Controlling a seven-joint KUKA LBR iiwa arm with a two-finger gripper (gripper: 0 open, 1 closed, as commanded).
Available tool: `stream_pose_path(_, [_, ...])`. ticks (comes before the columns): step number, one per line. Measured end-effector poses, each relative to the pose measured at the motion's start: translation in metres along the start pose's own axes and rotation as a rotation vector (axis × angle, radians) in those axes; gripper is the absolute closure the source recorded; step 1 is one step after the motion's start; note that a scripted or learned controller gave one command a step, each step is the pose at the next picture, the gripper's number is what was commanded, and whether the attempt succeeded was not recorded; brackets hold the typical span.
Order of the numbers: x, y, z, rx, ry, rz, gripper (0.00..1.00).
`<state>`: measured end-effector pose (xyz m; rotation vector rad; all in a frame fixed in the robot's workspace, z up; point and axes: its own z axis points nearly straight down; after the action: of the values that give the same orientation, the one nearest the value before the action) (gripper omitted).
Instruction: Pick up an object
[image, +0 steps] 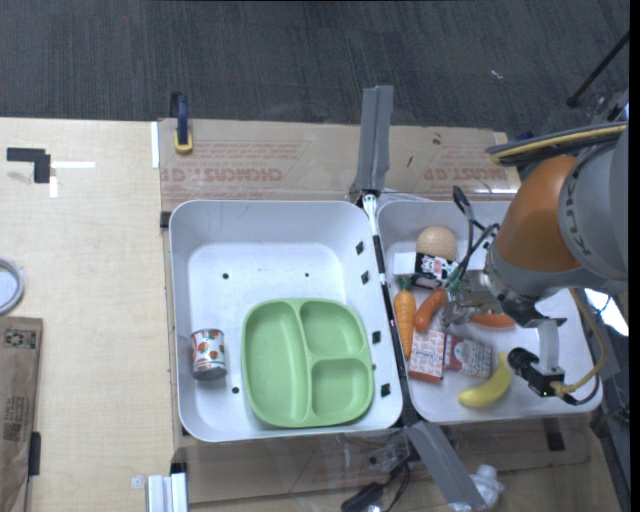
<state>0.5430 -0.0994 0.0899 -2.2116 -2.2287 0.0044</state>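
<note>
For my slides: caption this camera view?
Arm's hand low in the right bin among toy food; green divided plate in left bin.

left bin (190, 300): can (208, 354) left of plate (306, 362) | right bin (580, 340): banana (487, 385)

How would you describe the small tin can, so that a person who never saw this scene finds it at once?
Start at the left white bin, the one that holds the green three-compartment plastic plate. The small metal can lies just left of that plate, near the bin's left wall. It is the bin's only metal cylinder, with a white label printed with red fruit.
</note>
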Motion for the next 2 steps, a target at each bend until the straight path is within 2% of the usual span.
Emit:
stream_pose_path(1, [-0.034,0.063,-0.002,-0.003,-0.001,-0.165,0.0])
stream_pose_path(2, [-0.088,0.021,-0.002,-0.001,0.0,-0.058,0.0])
